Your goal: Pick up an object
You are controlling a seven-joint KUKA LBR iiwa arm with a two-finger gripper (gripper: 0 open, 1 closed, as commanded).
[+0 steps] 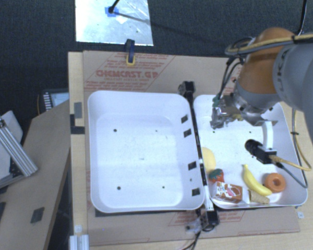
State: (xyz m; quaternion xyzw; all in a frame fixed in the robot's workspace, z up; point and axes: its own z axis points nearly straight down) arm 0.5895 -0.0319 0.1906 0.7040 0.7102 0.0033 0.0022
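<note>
Nothing is picked yet: the gripper [217, 120], whose state I cannot tell, hovers with the banana [253, 180] well below it.

arm shell [302, 69]: I see smooth light grey, rounded casing, slightly glossy
band [263, 61]: orange, bulbous, wraps the section above the wrist (I read it as the widest coloured part)
wrist [250, 105]: darker grey metal collar below the orange
cables [240, 46]: I count several, thin, yellow and dark, looped over the top of the orange section; more dark strands run down its left side
gripper [217, 120]: small, grey metallic, boxy body (I can't resolve detail on my feed, blurred)
markings: none I can read
</note>
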